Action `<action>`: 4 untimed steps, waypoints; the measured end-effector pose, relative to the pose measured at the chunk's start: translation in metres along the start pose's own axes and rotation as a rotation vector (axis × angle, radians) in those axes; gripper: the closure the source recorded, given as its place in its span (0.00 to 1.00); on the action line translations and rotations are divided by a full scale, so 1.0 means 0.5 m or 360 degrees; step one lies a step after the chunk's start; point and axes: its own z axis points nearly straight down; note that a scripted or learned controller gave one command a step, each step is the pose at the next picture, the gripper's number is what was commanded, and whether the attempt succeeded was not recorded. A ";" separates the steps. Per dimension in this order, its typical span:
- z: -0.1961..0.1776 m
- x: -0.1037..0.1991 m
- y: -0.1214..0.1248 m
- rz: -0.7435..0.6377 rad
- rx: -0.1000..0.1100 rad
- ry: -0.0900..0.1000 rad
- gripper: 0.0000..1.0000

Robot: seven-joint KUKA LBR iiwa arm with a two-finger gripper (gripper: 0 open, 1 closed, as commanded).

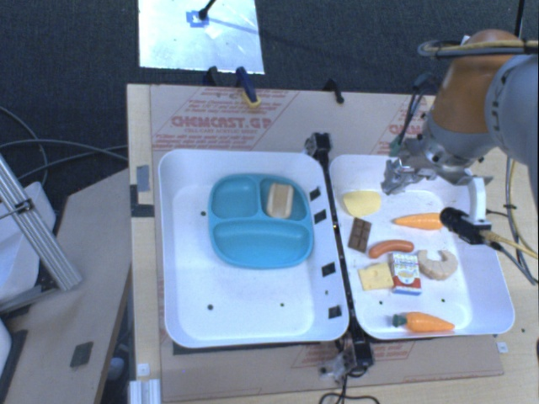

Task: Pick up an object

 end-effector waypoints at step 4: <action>-0.057 0.205 0.032 0.0006 0.0006 -0.0001 1.00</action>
